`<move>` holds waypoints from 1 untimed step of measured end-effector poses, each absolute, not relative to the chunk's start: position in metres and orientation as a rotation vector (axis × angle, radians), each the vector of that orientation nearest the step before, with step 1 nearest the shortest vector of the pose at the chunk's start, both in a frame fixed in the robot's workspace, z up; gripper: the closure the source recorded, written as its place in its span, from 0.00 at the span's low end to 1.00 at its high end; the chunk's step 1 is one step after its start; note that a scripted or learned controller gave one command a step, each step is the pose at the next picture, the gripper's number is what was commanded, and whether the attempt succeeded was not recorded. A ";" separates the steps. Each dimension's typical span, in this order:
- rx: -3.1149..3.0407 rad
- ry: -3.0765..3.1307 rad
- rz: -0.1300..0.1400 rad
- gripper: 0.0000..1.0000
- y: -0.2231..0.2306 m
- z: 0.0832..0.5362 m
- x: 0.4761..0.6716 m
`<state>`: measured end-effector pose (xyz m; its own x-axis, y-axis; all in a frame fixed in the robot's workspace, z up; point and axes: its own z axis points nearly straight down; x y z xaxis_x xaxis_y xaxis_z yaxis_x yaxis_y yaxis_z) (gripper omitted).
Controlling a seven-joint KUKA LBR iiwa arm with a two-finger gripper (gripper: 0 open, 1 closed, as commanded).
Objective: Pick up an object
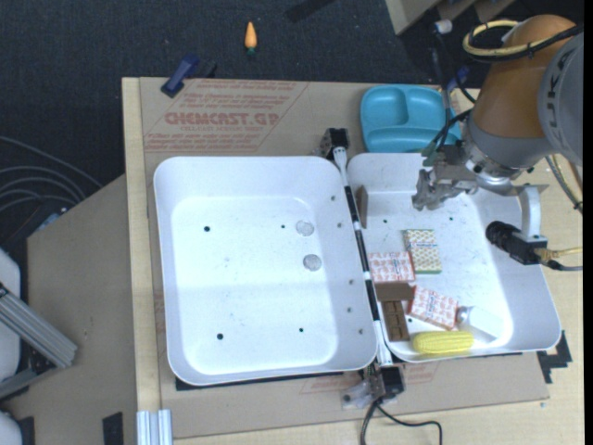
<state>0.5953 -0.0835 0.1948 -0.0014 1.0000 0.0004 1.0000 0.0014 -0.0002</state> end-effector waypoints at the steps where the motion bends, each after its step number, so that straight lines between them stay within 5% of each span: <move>1: -2.219 -2.222 0.000 0.00 -0.083 0.195 0.595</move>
<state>0.5952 -0.0835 0.1946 -0.0014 1.0000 0.0004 1.0000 0.0014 -0.0007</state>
